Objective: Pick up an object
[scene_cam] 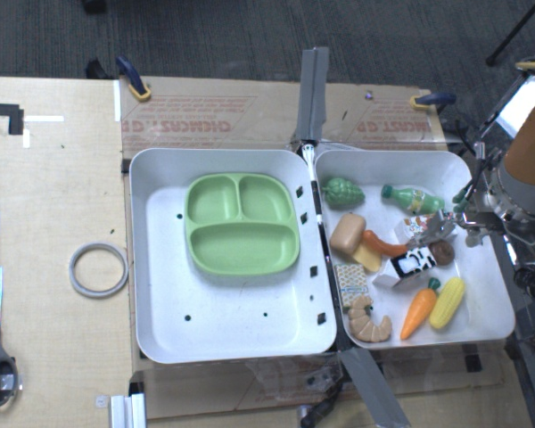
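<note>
The right bin [481, 239] holds several toy foods: a green leafy vegetable [341, 192], a green bottle [413, 199], a brown bread roll [347, 233], a yellow wedge [367, 257], an orange-red piece [388, 244], a black-and-white item [415, 261], a corn cob [448, 301], a carrot [417, 312], a croissant [370, 325] and a patterned cracker [352, 282]. My gripper [441, 227] reaches in from the right and hangs low over the middle of this bin, just above the black-and-white item and a small brown piece [442, 253]. Nothing is visibly lifted.
The left bin [160, 310] holds a green divided plate [242, 223]. On the bench to the left lie a tape ring [99, 268] and scissors [0, 368]. Blue clamps [134, 77] sit on the cardboard behind the bins. A grey bar [313, 96] stands between the bins at the back.
</note>
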`<state>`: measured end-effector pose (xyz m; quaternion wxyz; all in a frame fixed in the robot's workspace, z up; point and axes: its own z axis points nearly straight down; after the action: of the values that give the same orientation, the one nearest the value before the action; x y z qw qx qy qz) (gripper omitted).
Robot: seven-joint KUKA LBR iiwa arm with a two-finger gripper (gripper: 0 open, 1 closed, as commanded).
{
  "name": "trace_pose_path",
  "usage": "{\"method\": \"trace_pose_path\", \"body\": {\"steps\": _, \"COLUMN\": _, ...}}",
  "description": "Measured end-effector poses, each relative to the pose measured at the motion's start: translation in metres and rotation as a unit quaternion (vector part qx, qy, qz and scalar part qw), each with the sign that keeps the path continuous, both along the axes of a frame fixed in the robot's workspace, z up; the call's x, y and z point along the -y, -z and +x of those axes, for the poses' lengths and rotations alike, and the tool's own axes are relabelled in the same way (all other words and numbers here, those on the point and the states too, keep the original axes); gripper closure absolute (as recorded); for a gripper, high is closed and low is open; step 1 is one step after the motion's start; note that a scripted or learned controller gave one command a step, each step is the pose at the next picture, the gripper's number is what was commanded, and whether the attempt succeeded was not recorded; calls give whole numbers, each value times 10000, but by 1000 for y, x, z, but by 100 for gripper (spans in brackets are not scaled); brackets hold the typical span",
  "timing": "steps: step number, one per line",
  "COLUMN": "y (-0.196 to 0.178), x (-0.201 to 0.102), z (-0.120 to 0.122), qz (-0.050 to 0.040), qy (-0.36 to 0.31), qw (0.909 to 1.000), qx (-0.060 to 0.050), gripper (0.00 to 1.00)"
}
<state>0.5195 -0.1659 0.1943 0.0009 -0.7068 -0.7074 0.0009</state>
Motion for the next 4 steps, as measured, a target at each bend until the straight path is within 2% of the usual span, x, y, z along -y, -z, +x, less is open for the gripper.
{"method": "trace_pose_path", "body": {"steps": 1, "y": 84, "x": 6, "z": -31, "qz": -13, "qy": -54, "qw": 9999, "qx": 111, "gripper": 0}}
{"method": "trace_pose_path", "body": {"steps": 2, "y": 88, "x": 16, "z": 49, "qz": 11, "qy": 265, "qw": 9996, "qx": 126, "gripper": 0}}
{"method": "trace_pose_path", "body": {"steps": 3, "y": 88, "x": -36, "z": 57, "qz": -54, "qy": -478, "qw": 9987, "qx": 150, "gripper": 0}}
{"method": "trace_pose_path", "body": {"steps": 4, "y": 88, "x": -36, "z": 57, "qz": -53, "qy": -479, "qw": 9987, "qx": 150, "gripper": 0}}
